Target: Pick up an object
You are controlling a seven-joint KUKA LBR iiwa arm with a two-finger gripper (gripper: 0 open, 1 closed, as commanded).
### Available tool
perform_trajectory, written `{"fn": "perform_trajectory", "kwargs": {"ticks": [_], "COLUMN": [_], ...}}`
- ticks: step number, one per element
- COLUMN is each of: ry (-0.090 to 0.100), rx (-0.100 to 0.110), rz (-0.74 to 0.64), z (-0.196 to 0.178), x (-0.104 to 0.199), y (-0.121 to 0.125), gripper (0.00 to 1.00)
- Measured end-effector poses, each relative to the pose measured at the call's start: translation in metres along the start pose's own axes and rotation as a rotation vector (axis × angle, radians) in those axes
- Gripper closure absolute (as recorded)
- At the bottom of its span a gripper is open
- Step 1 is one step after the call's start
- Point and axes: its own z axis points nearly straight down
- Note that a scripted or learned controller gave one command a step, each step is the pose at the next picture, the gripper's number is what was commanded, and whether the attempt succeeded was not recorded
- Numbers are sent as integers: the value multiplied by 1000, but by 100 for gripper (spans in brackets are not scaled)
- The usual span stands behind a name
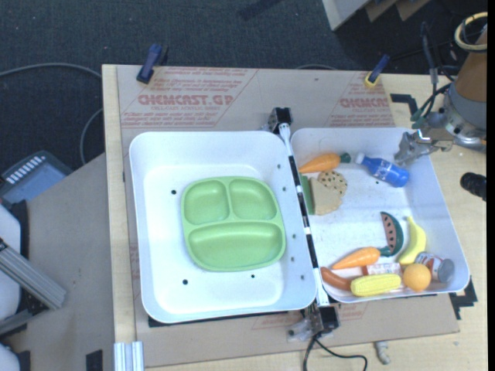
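Bottle (384,170): far right bin (445,199). Gripper (407,147) just above it, finger state untellable; approach step — you lower next.

My arm (470,91) shows an orange-brown band above the wrist; below it sits a pale grey ring, rounded and smooth, with a darker shadowed underside; thin dark cables (430,68) loop along my flank, one curving down beside the wrist; my end effector (408,147) is small, of dull silver-grey metal, angular, with short blocky parts and a few darker joints; finer markings are too small to read.
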Motion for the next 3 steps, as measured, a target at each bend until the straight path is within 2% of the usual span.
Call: {"fn": "perform_trajectory", "kwargs": {"ticks": [1,2,3], "ry": [1,0,1], "rx": [0,0,5], "rz": [-1,0,1], "z": [-1,-1,100], "x": [36,35,11], "y": [47,46,24], "gripper": [100,0,0]}}
